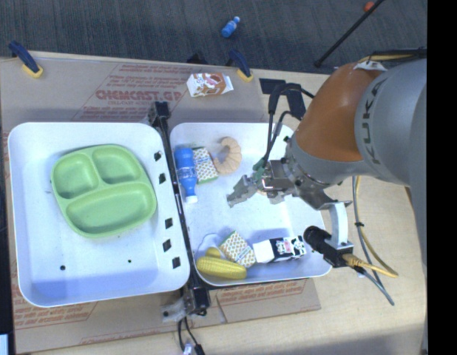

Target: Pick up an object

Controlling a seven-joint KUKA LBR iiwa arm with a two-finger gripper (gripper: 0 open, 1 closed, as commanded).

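My gripper hangs over the middle of the right bin, on the end of the grey arm with the orange band. Nothing shows between its tips. To its upper left lie a blue bottle, a checkered packet and a tan ring-shaped pastry. Along the bin's near edge rest a yellow banana, a second checkered packet and a black-and-white box.
The left bin holds a green divided plate. A black divider with clips separates the bins. A snack packet lies on the cardboard behind them. Cables trail off the bench at the right.
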